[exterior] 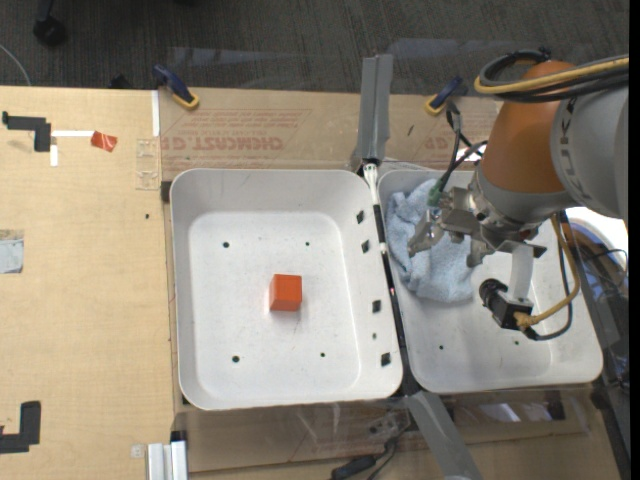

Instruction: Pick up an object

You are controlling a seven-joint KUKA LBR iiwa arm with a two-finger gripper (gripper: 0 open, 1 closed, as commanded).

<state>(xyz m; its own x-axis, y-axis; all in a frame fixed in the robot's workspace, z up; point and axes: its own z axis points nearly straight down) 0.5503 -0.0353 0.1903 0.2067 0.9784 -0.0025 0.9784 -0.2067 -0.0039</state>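
Note:
A small orange-red cube (pixel 286 293) lies near the middle of the left bin (pixel 200 268). A crumpled light blue cloth (pixel 425 263) sits in the far left part of the right bin (pixel 480 353). My gripper (pixel 447 247) hangs over the cloth's right side, its two fingers spread apart and pointing down at the fabric. One fingertip (pixel 420 241) shows above the cloth's middle, the other near its right edge. The fingers are open, and I see nothing lifted between them. The arm's orange band (pixel 525 153) rises behind the gripper and hides the bin's far right corner.
A grey divider (pixel 375 118) runs between the bins at the back. Cables (pixel 540 313) loop beside the wrist over the right bin. Clamps (pixel 178 88) hold the cardboard behind the bins. A wooden board (pixel 80 288) lies to the left.

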